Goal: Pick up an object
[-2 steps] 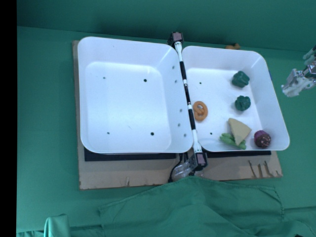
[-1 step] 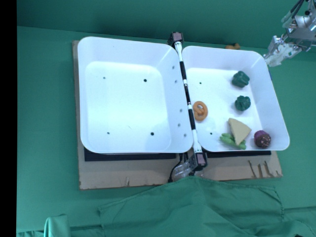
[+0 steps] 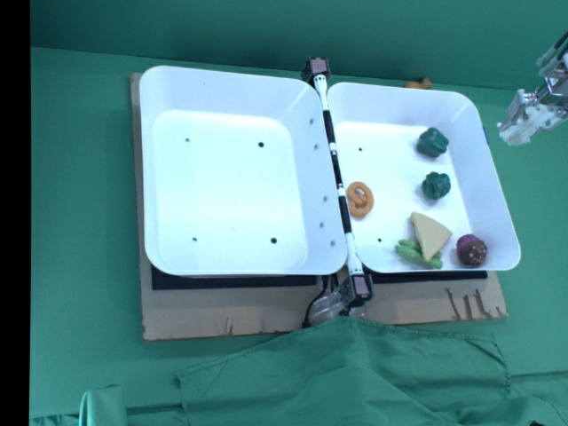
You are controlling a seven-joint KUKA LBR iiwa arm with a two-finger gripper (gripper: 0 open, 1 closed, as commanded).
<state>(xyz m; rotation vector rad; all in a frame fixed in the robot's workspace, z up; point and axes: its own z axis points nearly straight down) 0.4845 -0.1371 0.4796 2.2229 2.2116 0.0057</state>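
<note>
The gripper [image 3: 530, 118] hangs outside the right bin [image 3: 484, 140], finger state impossible to tell. Inside it, a cheese wedge [image 3: 429, 234] lies near the front rim, likely awaiting pickup.

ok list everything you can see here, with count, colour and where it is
bins: 2, white, side by side on the bench
toy peppers: 2, dark green, right bin, far right side, one behind the other
pretzel: 1, orange, right bin, by the divider
cheese wedge: 1, pale yellow, right bin, near edge
bean pods: 1 bunch, light green, partly under the cheese wedge
round fruit: 1, dark purple, right bin, near right corner
cardboard sheet: 1, brown, under the bins
cloth: 1, green, front of bench
gripper: 1, grey-white, beyond the right bin's right edge
</note>
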